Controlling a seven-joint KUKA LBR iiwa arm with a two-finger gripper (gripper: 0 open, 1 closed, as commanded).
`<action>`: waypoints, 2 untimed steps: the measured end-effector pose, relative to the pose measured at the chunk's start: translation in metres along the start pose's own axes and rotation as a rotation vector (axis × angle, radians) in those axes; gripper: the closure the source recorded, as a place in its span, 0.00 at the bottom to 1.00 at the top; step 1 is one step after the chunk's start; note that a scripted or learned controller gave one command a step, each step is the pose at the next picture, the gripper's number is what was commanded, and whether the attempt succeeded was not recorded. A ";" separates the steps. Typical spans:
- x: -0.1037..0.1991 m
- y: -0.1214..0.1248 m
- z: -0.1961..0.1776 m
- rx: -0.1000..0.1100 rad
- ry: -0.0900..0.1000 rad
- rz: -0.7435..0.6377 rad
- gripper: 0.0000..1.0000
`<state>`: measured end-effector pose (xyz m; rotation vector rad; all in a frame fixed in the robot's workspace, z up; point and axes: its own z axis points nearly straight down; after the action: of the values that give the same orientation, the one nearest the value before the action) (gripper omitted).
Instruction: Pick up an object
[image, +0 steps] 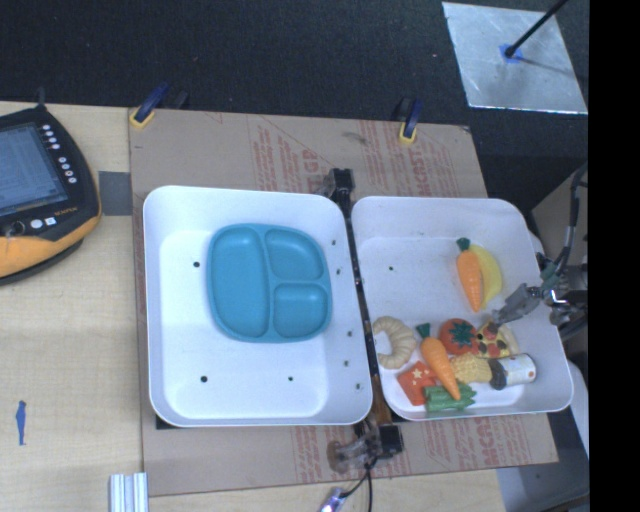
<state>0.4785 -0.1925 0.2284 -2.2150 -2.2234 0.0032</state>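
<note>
Step in hand: the approach, as I judge it; nothing is lifted, and every toy lies in the right bin (440, 215).
Gripper: at the right bin's right rim, the gripper (512, 303) shows as dark, thin metal parts reaching in from the edge, pointing down and left toward the pile.
Claw opening: I cannot tell whether it is apart or together; the tip is too small and dark against the clutter.
What it holds or touches: nothing shows between its tips. The tip lies just beside the patterned toy (495, 343) and near the tomato (458, 334); contact I cannot confirm.
Where the objects are: an upright carrot (470, 277) against a banana (488, 268) sits apart in the upper right of that bin. Lower down, crowded together: a pretzel (393, 341), a second carrot (439, 364), corn (478, 372), a white cylinder (518, 372), a red piece (415, 380) and a green piece (446, 398).
Left bin: the left bin (170, 300) carries a blue divided plate (269, 281), well apart from the arm.
How to do it well: I would pick one target with free sides. The upper carrot looks easiest, since only the banana touches it. In the pile, neighbours press close, so a closing claw may nudge things or catch two.
Risk: the rim is close, and a descent there could strike the bin wall.
</note>
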 end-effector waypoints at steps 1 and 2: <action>-0.008 -0.001 0.136 -0.001 0.000 -0.003 0.00; -0.010 -0.001 0.125 -0.002 -0.005 -0.006 1.00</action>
<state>0.4770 -0.2028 0.1034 -2.2115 -2.2340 0.0062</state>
